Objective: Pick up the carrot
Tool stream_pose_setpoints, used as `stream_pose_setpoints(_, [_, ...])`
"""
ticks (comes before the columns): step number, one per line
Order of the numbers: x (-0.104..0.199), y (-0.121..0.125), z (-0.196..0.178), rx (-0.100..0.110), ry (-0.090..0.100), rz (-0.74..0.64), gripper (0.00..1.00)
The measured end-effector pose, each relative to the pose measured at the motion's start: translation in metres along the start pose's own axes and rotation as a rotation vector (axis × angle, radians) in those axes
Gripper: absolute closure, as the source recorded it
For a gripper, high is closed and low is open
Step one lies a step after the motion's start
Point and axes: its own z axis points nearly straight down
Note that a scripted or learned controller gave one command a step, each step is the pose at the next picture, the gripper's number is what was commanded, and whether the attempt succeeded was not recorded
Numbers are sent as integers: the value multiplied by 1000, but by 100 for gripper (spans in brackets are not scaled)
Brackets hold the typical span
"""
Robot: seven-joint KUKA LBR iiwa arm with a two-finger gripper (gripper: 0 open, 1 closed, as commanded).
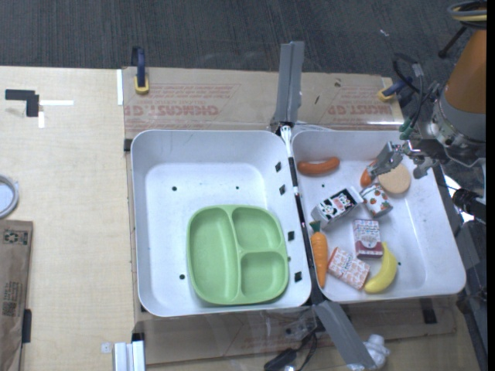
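Tool [390,161] hangs at the upper right of the right bin [448,230], beside a tan round piece [395,181]; whether its fingers are apart or together I cannot tell. Nearest the lower frame edge lie a banana [383,270] and a red packet [348,268]. Against that bin's left wall lies the carrot [319,253], well apart from the tool, down and to the left of it, long axis roughly up-down in frame, green top uppermost. Farther up sits a sausage [319,165].
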Motion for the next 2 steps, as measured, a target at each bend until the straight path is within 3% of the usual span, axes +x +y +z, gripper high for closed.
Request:
stream_pose_setpoints(1, [30, 0, 137, -15, -2, -154, 0])
stream_pose_setpoints(2, [30, 1, 129, -14, 0, -152, 100])
